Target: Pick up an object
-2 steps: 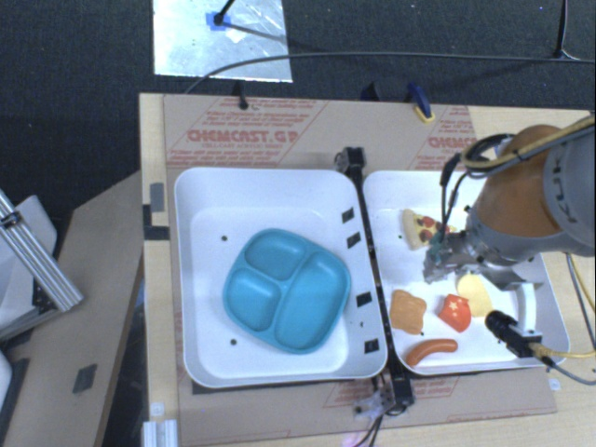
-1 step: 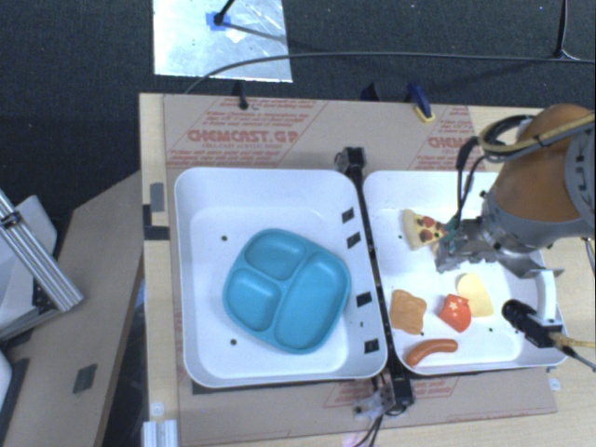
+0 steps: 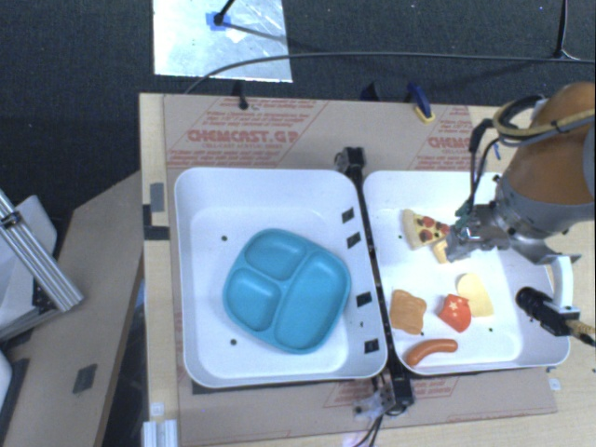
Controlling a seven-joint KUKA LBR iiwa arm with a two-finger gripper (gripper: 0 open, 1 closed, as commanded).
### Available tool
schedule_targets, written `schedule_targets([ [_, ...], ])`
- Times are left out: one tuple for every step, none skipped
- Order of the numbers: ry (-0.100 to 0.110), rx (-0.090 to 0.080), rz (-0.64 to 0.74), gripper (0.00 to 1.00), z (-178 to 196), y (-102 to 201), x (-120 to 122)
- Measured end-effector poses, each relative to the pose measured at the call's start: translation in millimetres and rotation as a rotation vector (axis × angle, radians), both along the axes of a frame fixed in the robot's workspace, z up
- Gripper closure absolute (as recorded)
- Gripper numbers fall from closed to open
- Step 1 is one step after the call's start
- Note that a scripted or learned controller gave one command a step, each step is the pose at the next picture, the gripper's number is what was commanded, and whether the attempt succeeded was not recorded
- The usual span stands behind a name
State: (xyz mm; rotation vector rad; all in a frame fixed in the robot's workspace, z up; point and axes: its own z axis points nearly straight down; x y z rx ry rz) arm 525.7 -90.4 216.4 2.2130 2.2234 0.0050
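1. The gripper hangs low in the right bin, right at the pizza slice — positioned for a grab, I'd judge.
2. Bread piece, strawberry, cheese wedge and sausage lie spread apart nearer — room to approach each.
3. The blue plate sits alone in the left bin.
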Motion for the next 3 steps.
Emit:
schedule_targets([
  [0.004,0.003,0.005,1.00,-4.6,57.8,2.4],
  [0.004,0.004,0.007,1.00,-1.0,115.1,2.3],
  [0.001,0.004,0.007,1.00,10.3,173.2,21.9],
])
